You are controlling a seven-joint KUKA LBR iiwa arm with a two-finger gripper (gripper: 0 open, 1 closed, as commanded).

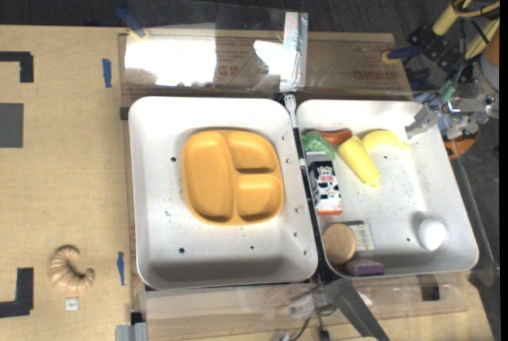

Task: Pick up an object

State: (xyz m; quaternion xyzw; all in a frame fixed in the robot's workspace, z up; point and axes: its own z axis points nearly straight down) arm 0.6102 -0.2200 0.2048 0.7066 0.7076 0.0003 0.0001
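Overhead camera, looking down at a slant.

Left bin (151,173): one yellow divided tray (232,175), three compartments, lying near the middle.

Right bin (444,197): a cluster at the far left corner, with a green item (316,143), an orange-red item (336,136) behind it, and two yellow pieces, one long (359,162) and one rounder (382,140), touching each other. A small printed box (325,187) lies along the left wall. Near the front: a round tan lid (339,243), a flat card (363,235) beside it, a purple block (367,268) at the front rim, and a white ball (432,234) towards the right.

Gripper (418,125): at the right bin's far right corner, above the rim, just beside the rounder yellow piece. Claw state: cannot tell. Nothing seen between its tips.

Bench (63,173): a curled tan toy (71,268) at the front left, well apart from both bins.
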